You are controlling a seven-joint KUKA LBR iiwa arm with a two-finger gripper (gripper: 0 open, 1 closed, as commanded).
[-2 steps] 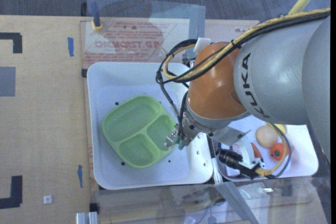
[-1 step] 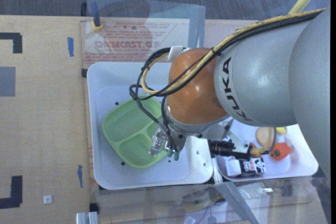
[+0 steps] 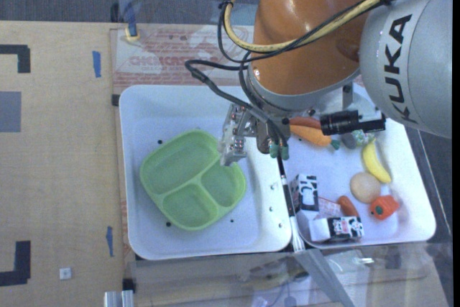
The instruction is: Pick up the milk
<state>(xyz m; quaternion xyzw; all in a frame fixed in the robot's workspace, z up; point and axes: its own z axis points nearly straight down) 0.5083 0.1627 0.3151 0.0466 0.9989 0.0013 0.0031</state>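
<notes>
The milk carton stands in the right bin, just beside the divider between the bins, a light, stiff but crushable box best gripped across its flat sides; the fingers, empty, look narrowly parted above the green tray.

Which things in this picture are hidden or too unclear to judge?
- Gripper fingers: small and blurred in the camera view, so open or shut cannot be told.
- Carrot: partly covered by the arm.
- Back of the right bin: hidden under the arm.
- Milk: two cow-patterned cartons lie in the right bin; their labels are too small to read.
</notes>
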